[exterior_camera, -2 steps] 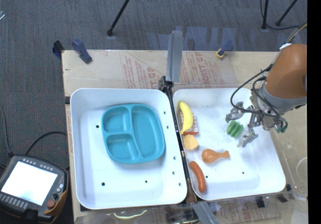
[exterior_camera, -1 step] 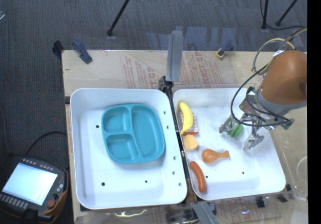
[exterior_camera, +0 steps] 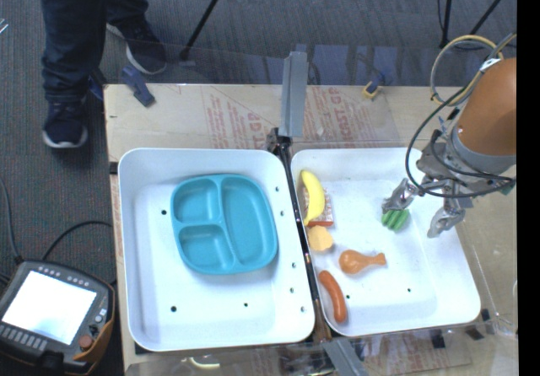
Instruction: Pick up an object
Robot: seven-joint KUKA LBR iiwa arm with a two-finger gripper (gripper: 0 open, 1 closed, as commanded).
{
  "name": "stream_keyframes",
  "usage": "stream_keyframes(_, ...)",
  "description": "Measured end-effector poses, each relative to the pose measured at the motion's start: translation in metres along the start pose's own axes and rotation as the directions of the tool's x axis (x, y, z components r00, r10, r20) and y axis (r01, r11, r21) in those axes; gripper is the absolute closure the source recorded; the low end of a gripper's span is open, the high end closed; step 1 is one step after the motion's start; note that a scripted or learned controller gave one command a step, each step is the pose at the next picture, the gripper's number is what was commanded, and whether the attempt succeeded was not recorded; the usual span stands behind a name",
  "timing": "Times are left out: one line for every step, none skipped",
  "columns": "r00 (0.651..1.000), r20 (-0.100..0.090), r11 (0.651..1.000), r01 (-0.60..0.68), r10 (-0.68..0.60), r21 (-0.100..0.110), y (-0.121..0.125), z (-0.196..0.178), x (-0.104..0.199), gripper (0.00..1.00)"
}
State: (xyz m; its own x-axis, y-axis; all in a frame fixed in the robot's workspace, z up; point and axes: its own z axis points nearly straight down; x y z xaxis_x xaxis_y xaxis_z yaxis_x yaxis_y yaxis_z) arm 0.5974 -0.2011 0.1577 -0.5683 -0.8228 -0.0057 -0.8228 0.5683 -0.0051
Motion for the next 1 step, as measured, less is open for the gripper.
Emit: stream_keyframes(0.993,0.0,0.993,0.121,-0.121,-0.005,-0.0174,-0.0072,-0.0065,0.0)
